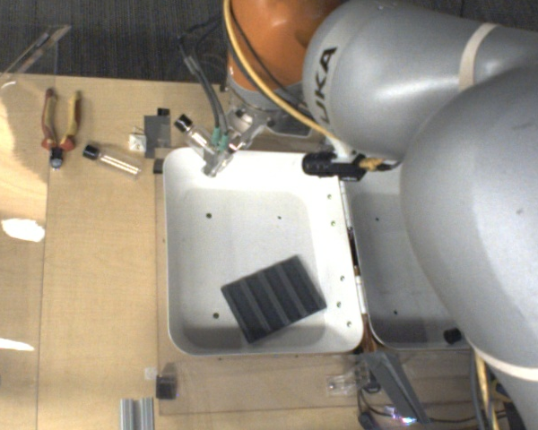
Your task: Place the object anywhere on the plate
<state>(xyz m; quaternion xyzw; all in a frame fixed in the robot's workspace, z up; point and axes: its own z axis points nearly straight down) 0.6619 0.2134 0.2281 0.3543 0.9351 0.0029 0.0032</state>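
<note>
Arm is reaching in from the right, bulk of it covering most of the right bin (403, 330). Gripper (217, 158) is sitting at the top-left corner of the left bin (184, 330), right over the rim. Can't tell how the fingers are standing, too small and cluttered by cables. Dark ribbed rectangular object (273, 298) is lying flat on the left bin's floor, lower-right area, rotated at an angle, well apart from the gripper. Red-handled pliers (60, 125) and a small vial (112, 159) are lying on the tabletop (90, 312) left of the bins.
</note>
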